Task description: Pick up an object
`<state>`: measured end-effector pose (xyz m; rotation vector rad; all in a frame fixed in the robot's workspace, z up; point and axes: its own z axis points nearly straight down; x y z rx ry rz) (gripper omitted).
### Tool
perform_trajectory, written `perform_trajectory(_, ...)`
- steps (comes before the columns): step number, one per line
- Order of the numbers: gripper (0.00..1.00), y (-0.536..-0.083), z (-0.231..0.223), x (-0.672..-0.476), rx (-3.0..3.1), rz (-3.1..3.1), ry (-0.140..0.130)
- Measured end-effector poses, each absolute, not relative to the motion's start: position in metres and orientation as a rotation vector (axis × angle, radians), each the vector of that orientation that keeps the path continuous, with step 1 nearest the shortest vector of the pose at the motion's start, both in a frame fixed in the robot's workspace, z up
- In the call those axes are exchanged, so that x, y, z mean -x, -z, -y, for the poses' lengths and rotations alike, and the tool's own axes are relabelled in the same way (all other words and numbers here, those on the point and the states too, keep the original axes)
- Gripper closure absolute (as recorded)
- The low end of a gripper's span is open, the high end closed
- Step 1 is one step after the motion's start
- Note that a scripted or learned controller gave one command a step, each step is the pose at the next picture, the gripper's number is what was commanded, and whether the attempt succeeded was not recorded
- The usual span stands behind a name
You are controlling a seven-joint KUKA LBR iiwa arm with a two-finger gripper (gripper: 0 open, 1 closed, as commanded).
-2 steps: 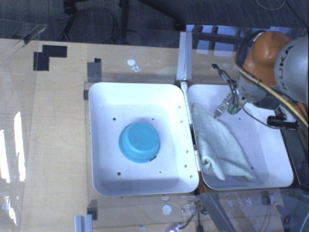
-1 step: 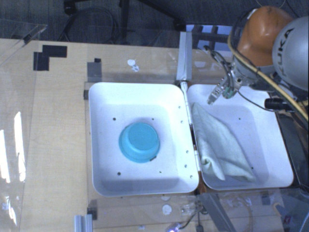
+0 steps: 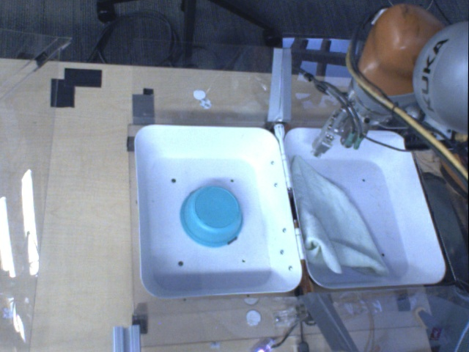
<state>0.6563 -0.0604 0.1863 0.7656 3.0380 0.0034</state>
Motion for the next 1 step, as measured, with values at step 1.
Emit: perform_trajectory(1, 1.00, -0.1027, 0.0956, -0.6302, -0.599, -3.079, -0.002)
